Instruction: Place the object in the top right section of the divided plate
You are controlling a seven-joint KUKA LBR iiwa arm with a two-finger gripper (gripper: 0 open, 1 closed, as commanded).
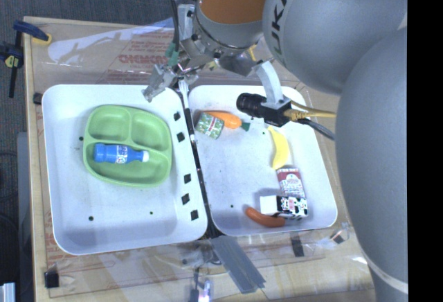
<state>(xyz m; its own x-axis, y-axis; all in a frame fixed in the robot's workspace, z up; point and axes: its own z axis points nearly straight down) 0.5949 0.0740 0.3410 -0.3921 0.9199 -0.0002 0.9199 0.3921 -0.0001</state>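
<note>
i see the jaws (166, 79) above the bins' shared top edge; i cannot tell their state. a blue plastic bottle (119, 154) lies in the green divided plate (160, 167), in its long front section.

We are seeing the green divided plate (129, 146) sitting in the left bin, with a blue bottle (120, 154) with a white label lying on its side across the plate's long bottom section.

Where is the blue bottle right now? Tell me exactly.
The blue bottle lies on its side in the long front section of the green divided plate, which sits in the left bin.
</note>
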